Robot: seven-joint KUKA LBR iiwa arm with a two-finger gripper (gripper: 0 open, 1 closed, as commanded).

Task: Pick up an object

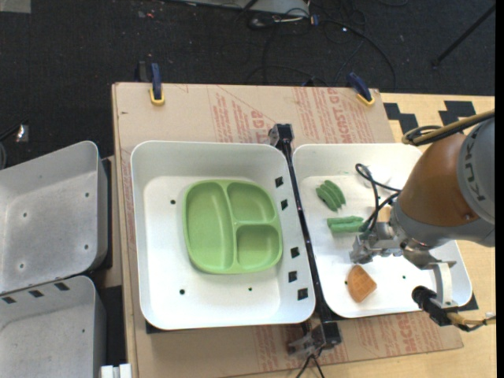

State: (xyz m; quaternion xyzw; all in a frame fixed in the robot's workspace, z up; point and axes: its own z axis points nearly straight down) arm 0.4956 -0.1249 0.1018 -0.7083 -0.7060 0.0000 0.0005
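Over the right bin [441,160], smooth white plastic with rounded corners, my gripper [368,246] hangs low; whether it is apart or together I cannot tell. Beneath it lie a ridged green pod [331,194], a flat green piece [343,224] just beside my gripper, and a rough orange-brown wedge [361,283]. My orange-banded arm bends in from the right. A glossy green divided plate [233,226] sits in the left bin [157,211].

The arm [449,195] hides the right bin's [339,305] far side.
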